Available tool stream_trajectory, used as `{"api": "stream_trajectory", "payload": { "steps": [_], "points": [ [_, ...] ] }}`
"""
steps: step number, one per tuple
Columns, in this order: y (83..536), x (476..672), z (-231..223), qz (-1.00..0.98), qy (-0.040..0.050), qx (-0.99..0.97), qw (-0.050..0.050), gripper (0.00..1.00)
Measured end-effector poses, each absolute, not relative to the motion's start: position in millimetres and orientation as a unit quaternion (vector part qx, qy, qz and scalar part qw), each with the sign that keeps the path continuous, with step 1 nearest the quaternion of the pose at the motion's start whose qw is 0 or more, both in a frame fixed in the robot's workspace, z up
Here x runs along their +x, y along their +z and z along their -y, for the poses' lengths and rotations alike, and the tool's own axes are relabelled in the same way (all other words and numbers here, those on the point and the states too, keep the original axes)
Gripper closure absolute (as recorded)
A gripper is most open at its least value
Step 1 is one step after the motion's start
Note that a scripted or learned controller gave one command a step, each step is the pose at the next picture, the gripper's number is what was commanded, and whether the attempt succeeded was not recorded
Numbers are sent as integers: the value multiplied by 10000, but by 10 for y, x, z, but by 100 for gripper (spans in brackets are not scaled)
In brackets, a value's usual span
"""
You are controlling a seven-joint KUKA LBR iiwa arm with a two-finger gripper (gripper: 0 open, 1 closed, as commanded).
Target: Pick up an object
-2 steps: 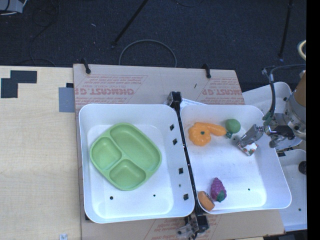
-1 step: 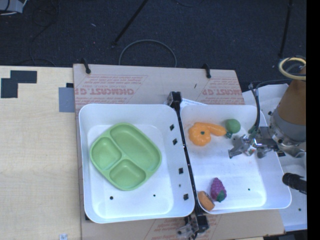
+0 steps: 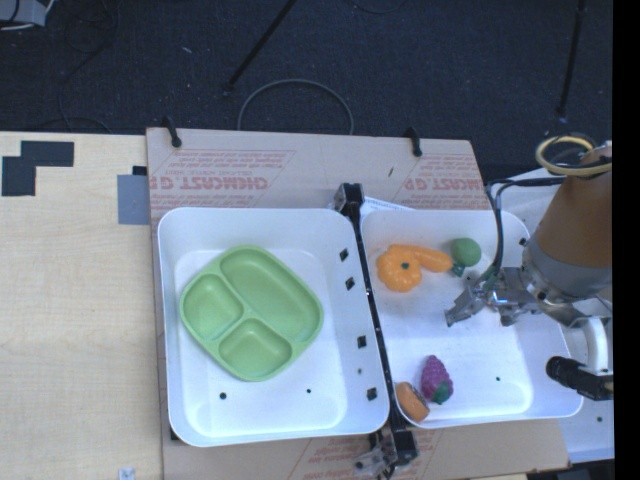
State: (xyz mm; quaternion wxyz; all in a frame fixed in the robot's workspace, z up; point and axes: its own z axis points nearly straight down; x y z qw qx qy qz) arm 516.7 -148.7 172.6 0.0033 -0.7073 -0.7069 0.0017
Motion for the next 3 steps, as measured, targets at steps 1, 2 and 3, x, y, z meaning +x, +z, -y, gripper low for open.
{"api": "stream_trajectory", "payload": {
  "steps": [1,2,3],
  "points": [
    [1261,5226,1455,7067,18,-7075,38,0],
    [1384,5229,1471,7050,14,-7092,29,100],
    [1812,5190,1493,7048,-1,-7094,-1,100]
  ]
}}
